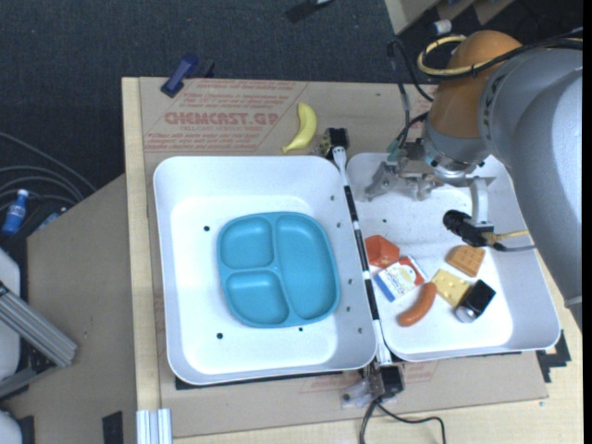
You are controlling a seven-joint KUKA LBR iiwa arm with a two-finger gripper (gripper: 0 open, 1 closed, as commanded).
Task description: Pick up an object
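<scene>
Hovering at the approach stage, with nothing taken up yet.
Two-finger gripper [402,181] is low over the bare far end of the right shallow white bin [462,348]; nothing is visible in its grasp, and I cannot tell how wide it stands. Nearest, on its camera side: orange-red wedge-shaped toy [379,248] and tan waffle-like square [467,259]. Further out: white packet with red and blue print [400,278], pale yellow cheese slice [450,287], reddish toy sausage [416,305] and small black block [479,299], clustered close. Off to the view's left of it, a blue divided plastic plate [277,268] lies in the left shallow white bin [185,202]. Beyond that, a yellow toy banana [301,128] lies on the bench outside both bins. Judged pre-grasp. The next move calls for shifting camera-ward over one piece, likely the wedge, then descending.
</scene>
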